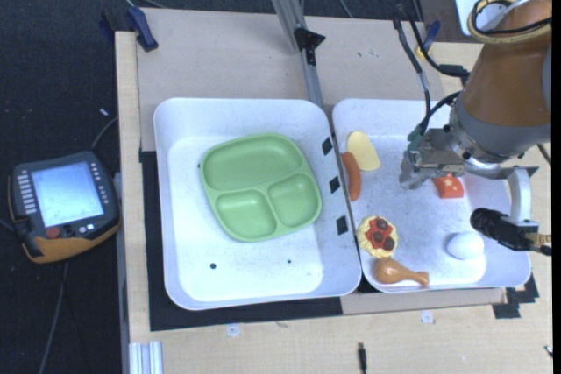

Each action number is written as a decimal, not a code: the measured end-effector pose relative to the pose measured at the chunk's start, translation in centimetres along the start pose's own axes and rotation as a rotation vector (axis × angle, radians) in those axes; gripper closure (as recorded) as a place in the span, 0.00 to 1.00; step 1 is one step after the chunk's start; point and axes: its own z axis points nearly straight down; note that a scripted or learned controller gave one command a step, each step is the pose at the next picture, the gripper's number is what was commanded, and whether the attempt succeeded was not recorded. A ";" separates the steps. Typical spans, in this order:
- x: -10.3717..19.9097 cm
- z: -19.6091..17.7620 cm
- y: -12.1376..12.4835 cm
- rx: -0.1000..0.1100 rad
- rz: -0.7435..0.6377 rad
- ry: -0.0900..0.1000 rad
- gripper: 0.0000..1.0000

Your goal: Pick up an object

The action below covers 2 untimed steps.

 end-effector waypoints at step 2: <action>11.1 0.5 1.4 0.001 0.000 -0.001 1.00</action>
